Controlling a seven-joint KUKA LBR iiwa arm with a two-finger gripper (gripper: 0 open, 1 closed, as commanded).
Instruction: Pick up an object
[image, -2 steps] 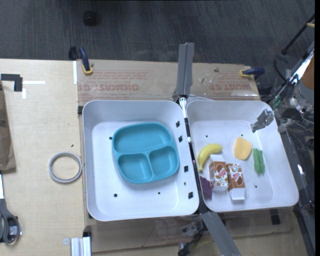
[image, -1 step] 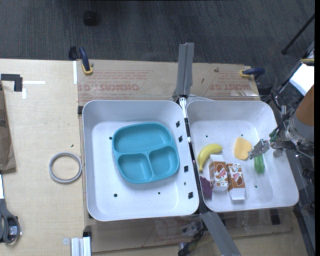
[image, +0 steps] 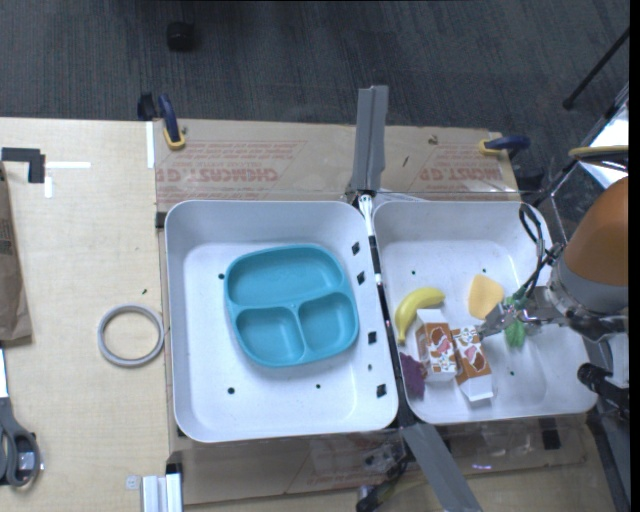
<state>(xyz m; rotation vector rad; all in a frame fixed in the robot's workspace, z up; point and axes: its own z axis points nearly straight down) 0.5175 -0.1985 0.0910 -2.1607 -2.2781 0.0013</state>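
Banana (image: 417, 308), smooth, curved and yellow, lies near the centre of the right bin (image: 440, 230), with a flat yellow wedge (image: 485, 296) at its 3 o'clock. Two small printed cartons (image: 455, 358), boxy and white with red and brown pictures, rest side by side at the banana's 5 o'clock, and a purple lump (image: 411, 370) sits at 6 o'clock against the bin's wall. The hand (image: 503, 322) is low over the bin just beside the wedge at its 4 o'clock, a green piece (image: 515, 332) by it; whether it is open or closed I cannot tell. The left bin (image: 190, 300) holds a glossy teal plate (image: 291, 304) with three compartments. A pale ring (image: 131, 334) lies on the wooden bench (image: 80, 260) at 9 o'clock.
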